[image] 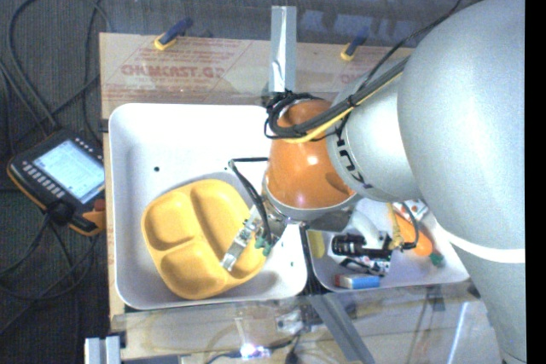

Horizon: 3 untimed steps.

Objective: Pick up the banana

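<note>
**Operator:** How many bins are in front of me, and what's in each?

**Spotter:** You have two white bins side by side on the desk [171, 81]. The left bin [179, 136] holds one thing, a yellow plate [192, 234] with three compartments, lying toward its near side. The arm [461, 115] covers most of the right bin [448, 273]. In the part you can see, count one orange piece [415, 241], one green piece [437, 258] just beside it, and one blue-and-red piece [358, 280] near the front wall.

**Operator:** Where's the banana?

**Spotter:** Look at the right bin's left wall. There is one small yellow sliver [317, 245] there, tucked under the arm's orange band [303, 170]. It is too hidden for me to tell you it is the banana.

**Operator:** And the jaws?

**Spotter:** Your jaws are over the left bin, at the right edge of the yellow plate, well apart from that sliver. I cannot tell whether they are open or closed, nor whether they touch the plate.

**Operator:** Anything else on the desk?

**Spotter:** Two yellow clamps, one [171, 34] at the far left edge and one [354, 47] at the far right. One handheld control pendant [60, 175] lies off the desk to your left.
</note>
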{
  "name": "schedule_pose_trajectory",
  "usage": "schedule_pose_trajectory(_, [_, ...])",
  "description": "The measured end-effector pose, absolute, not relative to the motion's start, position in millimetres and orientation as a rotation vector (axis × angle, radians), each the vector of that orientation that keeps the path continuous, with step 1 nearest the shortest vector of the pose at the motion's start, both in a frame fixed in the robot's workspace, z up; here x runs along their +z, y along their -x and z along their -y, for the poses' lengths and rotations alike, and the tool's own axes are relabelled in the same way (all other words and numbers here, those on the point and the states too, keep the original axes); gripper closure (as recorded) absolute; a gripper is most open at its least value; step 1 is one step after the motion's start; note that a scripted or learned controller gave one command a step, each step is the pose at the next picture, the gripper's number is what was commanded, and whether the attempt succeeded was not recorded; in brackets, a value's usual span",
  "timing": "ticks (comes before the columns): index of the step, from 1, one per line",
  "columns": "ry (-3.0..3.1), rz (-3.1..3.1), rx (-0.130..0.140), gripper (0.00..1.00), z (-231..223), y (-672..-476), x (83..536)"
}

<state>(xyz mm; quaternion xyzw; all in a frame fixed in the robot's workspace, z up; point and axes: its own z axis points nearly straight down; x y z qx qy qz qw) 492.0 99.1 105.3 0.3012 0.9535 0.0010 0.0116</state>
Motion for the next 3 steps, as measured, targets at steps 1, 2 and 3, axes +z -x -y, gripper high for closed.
schedule_pose_trajectory(1, [-0.951, -2.964, 0.001, 1.0, -96.1, -492.6, 108.5])
schedule_pose_trajectory(2, [-0.224, -3.081, 0.009, 1.0, -104.3, -499.2, 136.6])
schedule_pose_trajectory(3, [-0.882, -3.002, 0.003, 1.0, -75.7, -487.0, 184.9])
